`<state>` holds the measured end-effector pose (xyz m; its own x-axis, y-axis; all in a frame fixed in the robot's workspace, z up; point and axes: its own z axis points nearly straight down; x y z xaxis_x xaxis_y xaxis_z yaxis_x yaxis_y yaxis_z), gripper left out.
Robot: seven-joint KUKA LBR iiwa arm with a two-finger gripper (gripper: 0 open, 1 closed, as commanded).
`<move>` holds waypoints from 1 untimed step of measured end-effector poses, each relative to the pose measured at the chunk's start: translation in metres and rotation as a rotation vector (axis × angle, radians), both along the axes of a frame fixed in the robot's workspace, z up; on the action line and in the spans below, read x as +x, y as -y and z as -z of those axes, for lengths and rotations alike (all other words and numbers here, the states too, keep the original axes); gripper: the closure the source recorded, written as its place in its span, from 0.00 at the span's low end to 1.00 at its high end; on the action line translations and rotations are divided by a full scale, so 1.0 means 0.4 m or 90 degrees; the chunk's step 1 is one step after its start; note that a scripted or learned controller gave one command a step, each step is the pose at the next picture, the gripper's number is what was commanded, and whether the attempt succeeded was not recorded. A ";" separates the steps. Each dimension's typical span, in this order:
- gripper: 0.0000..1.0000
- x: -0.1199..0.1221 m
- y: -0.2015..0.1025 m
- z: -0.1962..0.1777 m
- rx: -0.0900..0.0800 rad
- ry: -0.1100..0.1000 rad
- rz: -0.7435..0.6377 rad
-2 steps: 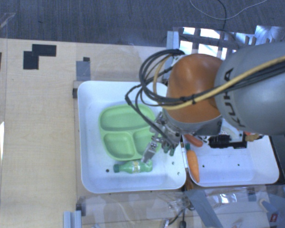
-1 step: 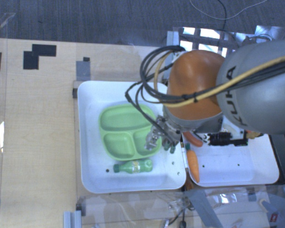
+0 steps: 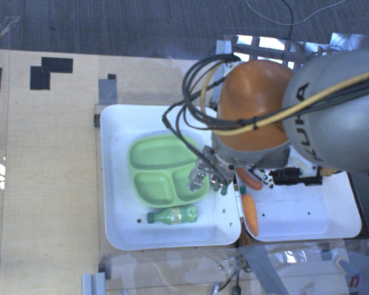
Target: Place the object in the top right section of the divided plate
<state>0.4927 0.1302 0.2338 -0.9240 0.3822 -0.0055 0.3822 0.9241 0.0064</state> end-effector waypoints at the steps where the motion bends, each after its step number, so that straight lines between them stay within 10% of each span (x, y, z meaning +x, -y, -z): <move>1: 1.00 -0.010 0.086 0.126 -0.003 -0.002 -0.162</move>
